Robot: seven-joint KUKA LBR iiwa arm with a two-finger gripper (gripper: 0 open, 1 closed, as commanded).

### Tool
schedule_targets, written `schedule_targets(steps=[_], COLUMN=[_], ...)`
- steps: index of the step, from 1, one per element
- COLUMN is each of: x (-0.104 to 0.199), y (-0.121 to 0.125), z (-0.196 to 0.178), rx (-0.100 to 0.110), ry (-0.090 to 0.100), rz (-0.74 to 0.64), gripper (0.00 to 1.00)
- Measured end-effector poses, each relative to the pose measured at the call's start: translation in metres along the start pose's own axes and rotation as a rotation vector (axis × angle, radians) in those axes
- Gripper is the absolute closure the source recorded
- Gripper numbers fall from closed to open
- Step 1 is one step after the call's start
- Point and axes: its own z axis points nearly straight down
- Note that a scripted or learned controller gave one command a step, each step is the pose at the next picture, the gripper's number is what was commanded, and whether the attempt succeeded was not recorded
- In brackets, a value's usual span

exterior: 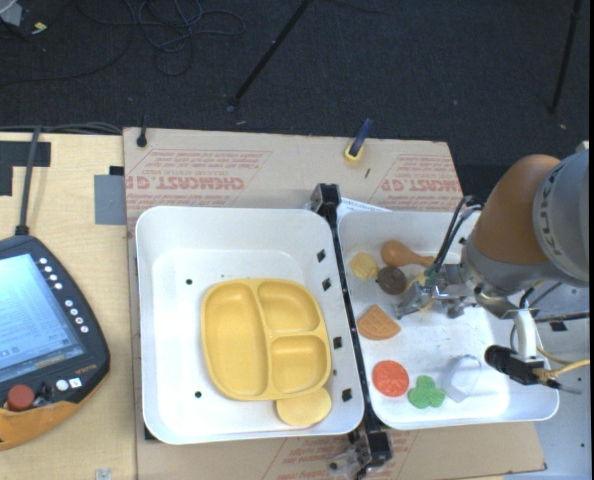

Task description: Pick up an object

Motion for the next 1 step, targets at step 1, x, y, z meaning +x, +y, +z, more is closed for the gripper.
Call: schedule_targets(steps=[1], x=[0.0924], y=[-0.0212], z=[-0.1063], rx=[-0.01], ry=[0.004], rz=[-0.009], gripper=[0.0])
